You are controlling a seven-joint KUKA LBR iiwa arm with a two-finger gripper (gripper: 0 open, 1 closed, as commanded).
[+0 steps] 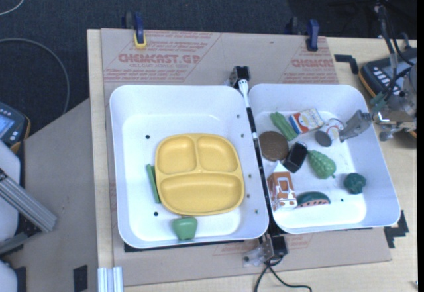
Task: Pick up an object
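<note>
Over the right bin (pixel 384 171), the claw (pixel 352 126) hangs, its grip state impossible to tell.

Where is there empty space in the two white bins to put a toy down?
The left white bin has bare floor above the yellow divided plate and along its left wall. The right white bin is crowded in the middle around the brown round disc; only its upper-left corner and lower-right edge look bare.
</note>
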